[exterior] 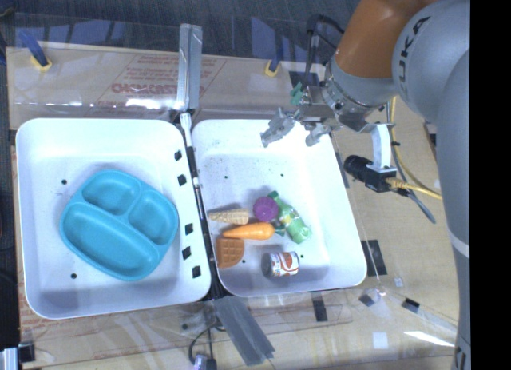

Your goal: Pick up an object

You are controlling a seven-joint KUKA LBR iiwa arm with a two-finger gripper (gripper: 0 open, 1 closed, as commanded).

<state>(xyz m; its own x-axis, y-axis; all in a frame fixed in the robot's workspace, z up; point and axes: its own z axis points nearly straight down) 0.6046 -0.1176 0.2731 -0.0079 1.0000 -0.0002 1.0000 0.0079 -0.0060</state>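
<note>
Gripper: the two-finger gripper (297,129) hangs over the far edge of the right white bin (335,200), fingers spread apart, nothing between them.
Objects: orange plastic carrot (249,232), purple round toy (266,209), green toy (294,224), yellow corn cob (228,216), small tin can (282,264), all near the bin's near edge.
Left white bin (40,169): blue divided plastic tray (118,224).
</note>
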